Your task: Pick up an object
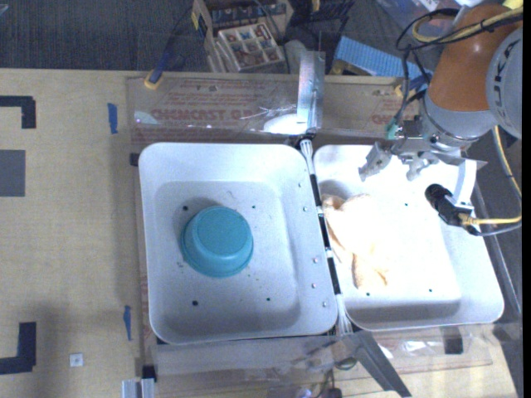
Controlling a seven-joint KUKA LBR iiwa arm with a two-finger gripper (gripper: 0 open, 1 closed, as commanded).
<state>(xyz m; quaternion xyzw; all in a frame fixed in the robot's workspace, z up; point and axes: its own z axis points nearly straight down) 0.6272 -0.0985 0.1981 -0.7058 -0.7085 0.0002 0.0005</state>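
Camera view: fingers (397,162) spread, holding nothing, poised above the right bin (473,301), pale orange object (358,237) just below-left, presumably the target.

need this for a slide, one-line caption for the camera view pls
KUKA arm's gripper hovers, fingers spread, over the right bin near a pale tan object; a teal bowl sits upside down in the left bin.

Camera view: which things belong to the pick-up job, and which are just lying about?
Job:
- gripper, above the right bin, nothing between its fingers
- teal bowl, upside down in the left bin
- pale orange-tinged thing in the right bin, too washed out to name

Lying about:
- blue tape on the bench
- picture box behind the bins
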